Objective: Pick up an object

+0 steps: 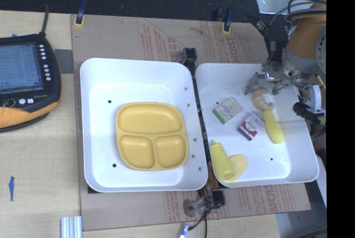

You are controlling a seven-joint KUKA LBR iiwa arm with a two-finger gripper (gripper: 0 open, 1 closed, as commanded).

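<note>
Pale tan lumpy object (pixel 260 100), under spread pincer (pixel 267 85)

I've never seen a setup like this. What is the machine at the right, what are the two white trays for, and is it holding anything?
This one picture comes from a camera fixed above the bench, looking down at a slant. The grey and orange machine entering from the right is a robot arm; its job is to pick up an object. Its hand hangs low over the far part of the shallow white right bin, close to a small beige lump. I see nothing between its fingers, and I cannot tell whether they are open.

That bin also holds a yellow toy corn cob, a green and white checked packet, a small red and white packet and a yellow squeeze bottle beside a pale yellow piece.

The shallow white left bin holds a yellow plastic divided plate. The black and orange device at the left is a screen pad.
</note>
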